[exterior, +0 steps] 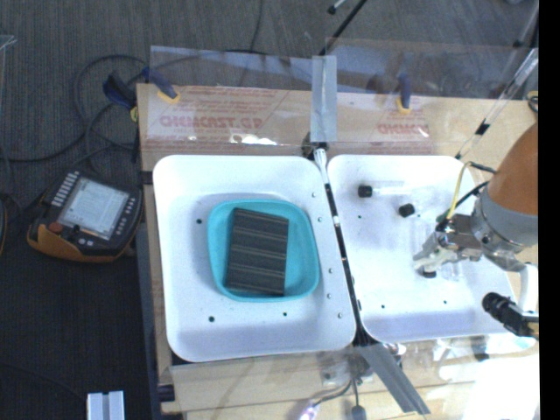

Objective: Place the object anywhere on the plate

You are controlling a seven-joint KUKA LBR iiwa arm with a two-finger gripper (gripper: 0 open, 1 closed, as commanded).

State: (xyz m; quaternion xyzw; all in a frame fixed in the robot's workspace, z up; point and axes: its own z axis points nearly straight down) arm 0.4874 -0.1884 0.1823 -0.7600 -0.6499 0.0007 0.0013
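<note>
A dark grey ribbed block [257, 251] lies flat on the turquoise plate [217, 234] in the middle of the left bin [175, 234]. The block covers most of the plate's centre, with its long side running front to back. My gripper [435, 259] hangs low over the right bin [385, 287], on that bin's right side and well away from the plate and the block. I see nothing held in it.
Two small black pieces [365, 191] [406, 209] sit in the back part of the right bin. A raised ridge [337, 243] divides the two bins. A clear panel [262, 103] stands behind them. A teach pendant [87, 213] lies on the floor at left.
</note>
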